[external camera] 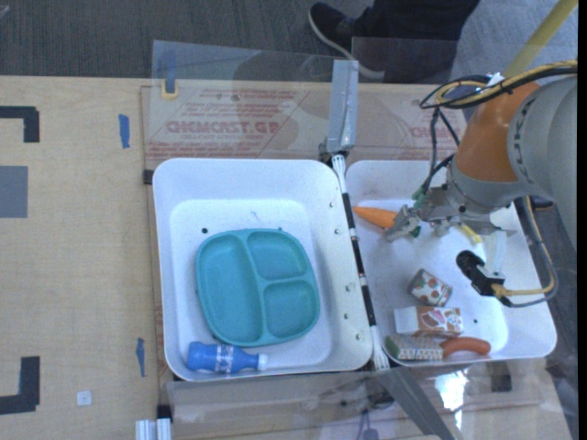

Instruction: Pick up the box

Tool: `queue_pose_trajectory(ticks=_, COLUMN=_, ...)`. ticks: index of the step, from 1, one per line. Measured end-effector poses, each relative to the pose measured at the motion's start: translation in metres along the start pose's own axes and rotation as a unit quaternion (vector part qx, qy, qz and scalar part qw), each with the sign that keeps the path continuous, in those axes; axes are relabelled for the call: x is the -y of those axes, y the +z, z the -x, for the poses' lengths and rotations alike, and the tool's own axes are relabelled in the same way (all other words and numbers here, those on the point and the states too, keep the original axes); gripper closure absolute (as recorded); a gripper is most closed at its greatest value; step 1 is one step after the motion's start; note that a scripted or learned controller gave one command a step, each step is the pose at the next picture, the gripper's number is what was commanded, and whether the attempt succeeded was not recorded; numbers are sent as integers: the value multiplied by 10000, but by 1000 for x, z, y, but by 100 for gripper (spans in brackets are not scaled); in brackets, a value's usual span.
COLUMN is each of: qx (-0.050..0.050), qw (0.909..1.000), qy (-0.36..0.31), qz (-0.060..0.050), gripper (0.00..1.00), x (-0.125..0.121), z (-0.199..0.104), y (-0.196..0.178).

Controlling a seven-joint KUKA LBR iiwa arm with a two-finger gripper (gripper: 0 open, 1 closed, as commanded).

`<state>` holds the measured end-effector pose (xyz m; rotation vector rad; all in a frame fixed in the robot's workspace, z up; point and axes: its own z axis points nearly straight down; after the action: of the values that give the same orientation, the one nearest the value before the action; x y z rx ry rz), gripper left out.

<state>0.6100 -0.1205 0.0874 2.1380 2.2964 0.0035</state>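
Over the right bin, upper part of the frame, my gripper [408, 225] hangs with nothing between its fingers.

From the fixed camera I see the jaws spread apart beside an orange carrot-like piece [374, 215]. The box [429, 289] lies below and slightly right of the claw in frame, near the bin's middle, tilted, its long axis running roughly upper left to lower right. I judge the next move is a short reach downward in frame. The right bin [537, 333] also holds a second carton [440, 320], a small white block [406, 319] and a red-orange piece [468, 346]. The left bin [174, 186] holds a teal divided plate [257, 285] and a blue bottle [220, 358].
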Motion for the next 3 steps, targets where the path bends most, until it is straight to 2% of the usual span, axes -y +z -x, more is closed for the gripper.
queue_pose_trajectory(ticks=1, qx=-43, qw=9990, qy=-453, qz=12, gripper=0, x=61, z=92, y=-1)
queue_pose_trajectory(ticks=2, qx=0, qw=9949, qy=-1008, qz=-5, gripper=0, x=25, z=13, y=-7)
queue_pose_trajectory(ticks=3, qx=-20, qw=9848, qy=-1737, qz=9, gripper=0, x=68, z=96, y=0)
